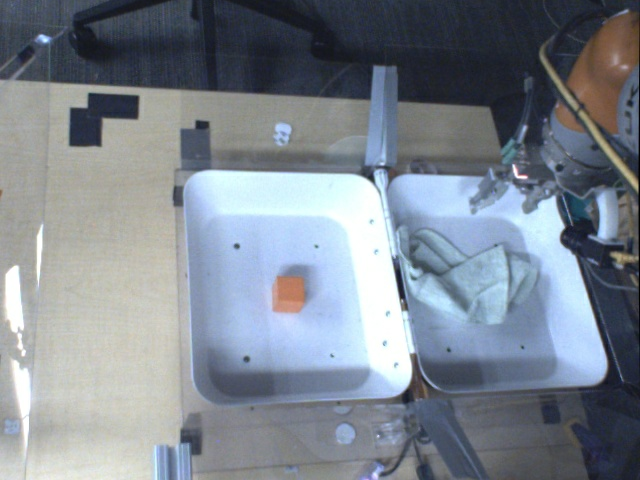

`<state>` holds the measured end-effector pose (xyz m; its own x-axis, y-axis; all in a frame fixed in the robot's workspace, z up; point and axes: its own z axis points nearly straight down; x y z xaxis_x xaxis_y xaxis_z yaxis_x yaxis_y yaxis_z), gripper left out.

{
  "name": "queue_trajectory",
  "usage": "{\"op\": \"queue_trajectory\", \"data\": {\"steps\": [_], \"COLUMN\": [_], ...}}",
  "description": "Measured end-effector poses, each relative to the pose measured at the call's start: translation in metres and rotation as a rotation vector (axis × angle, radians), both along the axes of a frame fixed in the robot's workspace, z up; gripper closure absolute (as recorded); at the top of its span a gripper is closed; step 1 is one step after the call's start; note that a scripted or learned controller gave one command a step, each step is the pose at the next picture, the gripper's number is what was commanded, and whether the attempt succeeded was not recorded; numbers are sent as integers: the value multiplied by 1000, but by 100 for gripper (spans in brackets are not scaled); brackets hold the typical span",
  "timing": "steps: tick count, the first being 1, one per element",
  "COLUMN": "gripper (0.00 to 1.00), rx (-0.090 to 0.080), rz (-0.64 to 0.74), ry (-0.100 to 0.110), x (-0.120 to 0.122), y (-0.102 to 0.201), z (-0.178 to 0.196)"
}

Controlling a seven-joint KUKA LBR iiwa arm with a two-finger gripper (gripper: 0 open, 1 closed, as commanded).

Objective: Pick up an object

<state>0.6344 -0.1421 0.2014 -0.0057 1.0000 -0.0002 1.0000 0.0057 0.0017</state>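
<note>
One orange cube (pixel 289 294) lay in the left bin (pixel 205 268), one crumpled cloth (pixel 470 278) in the right bin (pixel 570 353), and the end effector (pixel 511 194) hung spread, gripping nothing, at upper right.

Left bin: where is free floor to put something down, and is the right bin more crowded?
In the left bin, the floor around the orange block is bare on all sides. The right bin is crowded: a crumpled cloth fills its middle, and the claw hangs above its back edge.

Arm (pixel 600 98) at 2 o'clock is cropped by the frame edge. I can't resolve the gripper (pixel 510 190) fingers, too small and blurred.
</note>
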Motion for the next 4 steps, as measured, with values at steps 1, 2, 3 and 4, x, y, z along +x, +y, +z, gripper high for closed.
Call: {"op": "queue_trajectory", "data": {"steps": [1, 2, 3, 4], "gripper": [0, 100, 100, 100], "rx": [0, -1, -3, -6], "rz": [115, 120, 281, 817], "ry": [1, -6, -6, -8], "x": [34, 37, 37, 37], "y": [32, 33, -1, -9], "z": [-101, -88, -113, -76]}}
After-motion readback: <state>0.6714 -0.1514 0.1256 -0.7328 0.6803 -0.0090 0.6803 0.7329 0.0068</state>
